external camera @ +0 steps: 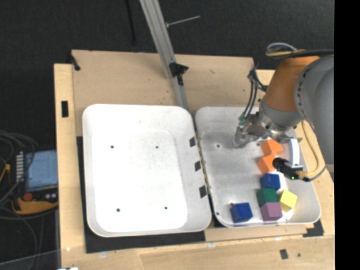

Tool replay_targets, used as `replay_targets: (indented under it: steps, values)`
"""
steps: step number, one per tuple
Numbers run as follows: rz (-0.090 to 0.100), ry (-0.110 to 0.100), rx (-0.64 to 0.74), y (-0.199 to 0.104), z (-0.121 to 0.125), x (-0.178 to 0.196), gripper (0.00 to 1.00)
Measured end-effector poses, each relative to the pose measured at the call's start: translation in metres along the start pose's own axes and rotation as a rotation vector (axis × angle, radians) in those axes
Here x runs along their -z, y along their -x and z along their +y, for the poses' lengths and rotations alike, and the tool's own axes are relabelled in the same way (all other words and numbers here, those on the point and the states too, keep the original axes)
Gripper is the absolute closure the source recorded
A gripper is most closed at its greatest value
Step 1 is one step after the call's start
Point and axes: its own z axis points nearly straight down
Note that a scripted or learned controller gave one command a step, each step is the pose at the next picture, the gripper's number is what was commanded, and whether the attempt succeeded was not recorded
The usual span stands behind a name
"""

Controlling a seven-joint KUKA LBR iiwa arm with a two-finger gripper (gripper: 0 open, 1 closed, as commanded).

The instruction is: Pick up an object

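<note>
Hovering gripper [243, 135] over right bin [225, 167], orange blocks [270, 155] beside

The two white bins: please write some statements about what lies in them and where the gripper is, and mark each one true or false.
1. All the blocks lie in the right bin. True.
2. The gripper hangs over the left bin. False: it is over the right bin, in its upper part.
3. The purple block touches the green block. True.
4. A blue block sits near the right bin's lower edge. True.
5. The yellow block is between the gripper's fingers. False: it lies by the right bin's lower right corner.
</note>
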Motion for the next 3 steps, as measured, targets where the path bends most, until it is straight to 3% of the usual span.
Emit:
replay_targets:
  steps: [3]
  values:
    - [0.000, 0.003, 0.013, -0.001, 0.012, 0.167, 1.00]
